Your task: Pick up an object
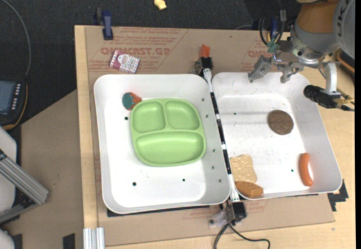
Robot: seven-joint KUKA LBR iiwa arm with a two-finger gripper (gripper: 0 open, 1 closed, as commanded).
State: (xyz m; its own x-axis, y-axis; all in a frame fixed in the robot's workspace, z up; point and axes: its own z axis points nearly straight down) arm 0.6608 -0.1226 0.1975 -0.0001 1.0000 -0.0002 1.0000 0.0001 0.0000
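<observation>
Camera view, left bin (110, 146) holding green divided plate (167, 131), right bin (321, 146) with brown patty (280, 122), sausage (306, 169), pincer (273, 71) open, empty

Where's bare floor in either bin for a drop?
Right bin: open floor in the middle, between the brown patty, the sausage and the cracker. Its near-left corner is crowded by cracker and nugget. Left bin: the green tray fills the centre; the strip along the near edge is bare.

— Right bin contents?
— Round brown patty (280, 122) lying flat mid-bin; orange sausage (306, 169) by the right wall; tan cracker (243, 167) and brown nugget (250, 189), touching, in the near left corner.
</observation>
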